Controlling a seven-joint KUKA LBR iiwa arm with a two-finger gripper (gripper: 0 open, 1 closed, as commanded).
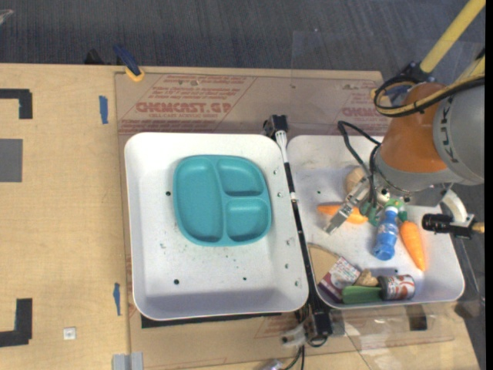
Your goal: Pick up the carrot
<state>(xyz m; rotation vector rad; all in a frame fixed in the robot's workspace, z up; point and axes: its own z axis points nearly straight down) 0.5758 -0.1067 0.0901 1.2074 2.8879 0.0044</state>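
Brown cardboard under two shallow white bins (pixel 146 230) is my backdrop. From the right I see the grey arm with its orange band (pixel 412 141) bent down over the right bin, its metal two-finger gripper (pixel 343 214) low beside a small orange piece (pixel 339 210); whether it grips, I cannot tell. Apart from it, toward the bin's right side, the tapered orange carrot (pixel 414 243) lies just beside a blue plastic bottle (pixel 386 236).

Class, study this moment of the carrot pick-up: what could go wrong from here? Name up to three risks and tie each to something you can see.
1. The tool sits by a small orange piece, while the carrot lies further right; it may close on the wrong item.
2. The blue bottle lies right beside the carrot, so a grasp could catch or knock it.
3. The right bin is crowded, with a can nearby; things may get shoved about.
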